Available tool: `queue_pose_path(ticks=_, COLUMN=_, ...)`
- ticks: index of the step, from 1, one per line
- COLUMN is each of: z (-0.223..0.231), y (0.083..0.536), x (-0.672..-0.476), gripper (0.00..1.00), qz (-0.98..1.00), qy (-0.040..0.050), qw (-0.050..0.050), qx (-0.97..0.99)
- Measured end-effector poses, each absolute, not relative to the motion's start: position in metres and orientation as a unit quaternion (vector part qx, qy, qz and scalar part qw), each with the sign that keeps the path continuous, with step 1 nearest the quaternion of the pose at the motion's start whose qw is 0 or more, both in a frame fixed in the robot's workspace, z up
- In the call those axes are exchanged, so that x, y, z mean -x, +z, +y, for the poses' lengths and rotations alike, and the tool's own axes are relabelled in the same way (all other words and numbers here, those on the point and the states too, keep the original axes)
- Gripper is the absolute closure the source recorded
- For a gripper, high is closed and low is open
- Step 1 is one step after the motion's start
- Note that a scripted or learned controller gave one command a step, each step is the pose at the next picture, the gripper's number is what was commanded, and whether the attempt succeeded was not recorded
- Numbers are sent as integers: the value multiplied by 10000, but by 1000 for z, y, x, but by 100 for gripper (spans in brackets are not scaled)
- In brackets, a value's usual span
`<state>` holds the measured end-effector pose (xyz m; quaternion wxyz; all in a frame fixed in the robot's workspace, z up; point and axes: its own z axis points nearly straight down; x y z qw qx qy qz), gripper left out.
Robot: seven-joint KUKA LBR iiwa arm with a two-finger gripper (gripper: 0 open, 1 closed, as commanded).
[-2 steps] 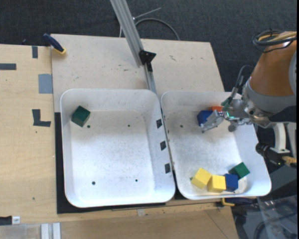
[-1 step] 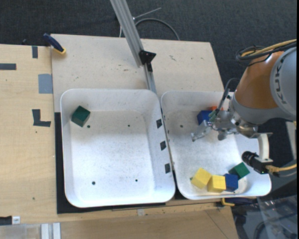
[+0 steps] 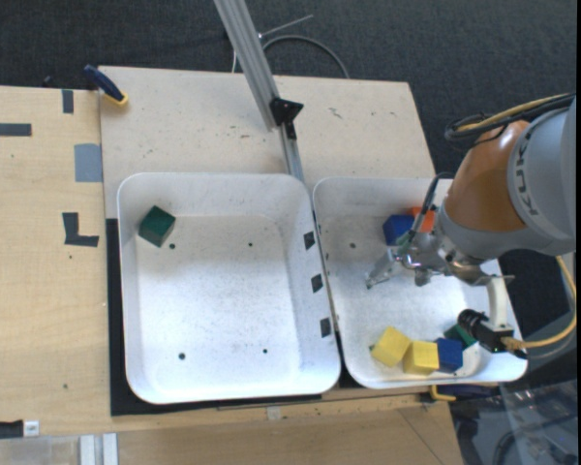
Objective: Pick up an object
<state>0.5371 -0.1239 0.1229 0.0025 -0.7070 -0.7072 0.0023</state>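
We judge the approach underway: our tool [image 3: 392, 267] hangs spread and unladen in the right bin [image 3: 353, 352]; next, descend onto a block [image 3: 391, 346].

The grey arm [image 3: 552, 177] with its orange band [image 3: 484, 187] reaches in from the right, wrist bent downward, its pincer [image 3: 392, 269] hanging low, pointing left.

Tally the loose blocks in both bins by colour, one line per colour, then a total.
Green block: 1, in the left bin.
Yellow blocks: 2, in the right bin.
Blue blocks: 2, in the right bin.
Total: 5.
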Motion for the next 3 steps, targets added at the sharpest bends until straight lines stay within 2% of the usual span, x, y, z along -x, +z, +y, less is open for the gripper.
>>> queue_pose_path(ticks=1, z=-123, y=90, x=-536, gripper=0, qz=-7075, qy=16, qw=14, qx=7067)
queue_pose_path(ticks=2, z=-122, y=101, x=-536, gripper=100, qz=-7077, qy=9, qw=19, qx=7065)
queue_pose_path(ticks=3, z=-131, y=159, x=-533, gripper=100, qz=-7070, qy=-8, qw=-16, qx=7072)
